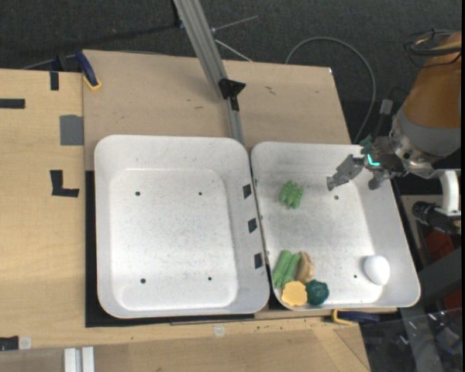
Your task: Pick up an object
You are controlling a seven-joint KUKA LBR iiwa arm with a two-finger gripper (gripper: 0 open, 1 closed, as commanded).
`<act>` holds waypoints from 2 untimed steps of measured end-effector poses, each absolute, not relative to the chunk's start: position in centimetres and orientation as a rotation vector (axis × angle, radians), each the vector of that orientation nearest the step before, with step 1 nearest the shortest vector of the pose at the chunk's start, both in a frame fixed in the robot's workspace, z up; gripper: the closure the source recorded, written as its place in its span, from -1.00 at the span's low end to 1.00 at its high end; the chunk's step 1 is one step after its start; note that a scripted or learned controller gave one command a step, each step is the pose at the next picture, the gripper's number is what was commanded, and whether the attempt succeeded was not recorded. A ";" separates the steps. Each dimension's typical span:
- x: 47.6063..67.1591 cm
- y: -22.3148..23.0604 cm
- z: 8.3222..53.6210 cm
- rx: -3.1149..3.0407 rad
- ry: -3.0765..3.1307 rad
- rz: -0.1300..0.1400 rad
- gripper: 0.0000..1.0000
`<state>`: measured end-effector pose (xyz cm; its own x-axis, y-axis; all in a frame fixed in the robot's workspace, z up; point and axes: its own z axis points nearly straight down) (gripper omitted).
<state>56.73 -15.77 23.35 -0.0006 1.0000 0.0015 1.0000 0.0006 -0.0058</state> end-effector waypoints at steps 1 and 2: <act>56.8 -15.8 23.6 -2.218 -2.222 0.002 -1.00; 57.4 -16.0 17.5 -2.217 -2.219 0.007 -1.00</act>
<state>57.42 -16.04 17.48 -0.0012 1.0000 0.0000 1.0000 0.0012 -0.0065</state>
